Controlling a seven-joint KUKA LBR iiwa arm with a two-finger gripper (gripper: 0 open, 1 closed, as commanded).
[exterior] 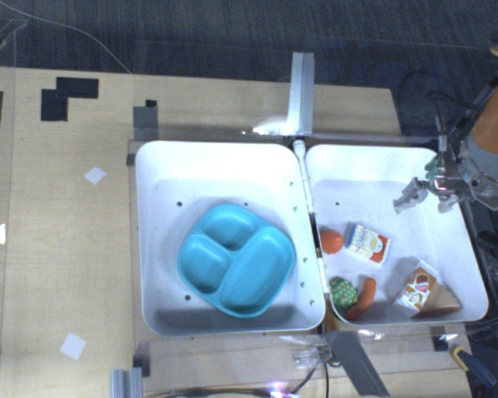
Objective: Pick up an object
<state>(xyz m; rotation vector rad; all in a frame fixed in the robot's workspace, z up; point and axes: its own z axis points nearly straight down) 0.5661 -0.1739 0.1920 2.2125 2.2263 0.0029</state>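
The hot dog [361, 297] lies near the right bin's [461, 222] front edge.

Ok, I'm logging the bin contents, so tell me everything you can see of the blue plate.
The blue plate is a rounded, sky-blue divided dish that looks like smooth plastic, with three compartments: one large at lower right, two smaller at top and left. It lies flat, right side up, on the floor of the left bin, toward its front. Nothing lies in it.

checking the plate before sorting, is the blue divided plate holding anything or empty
Empty: the blue divided plate in the left bin shows bare blue in all three compartments.
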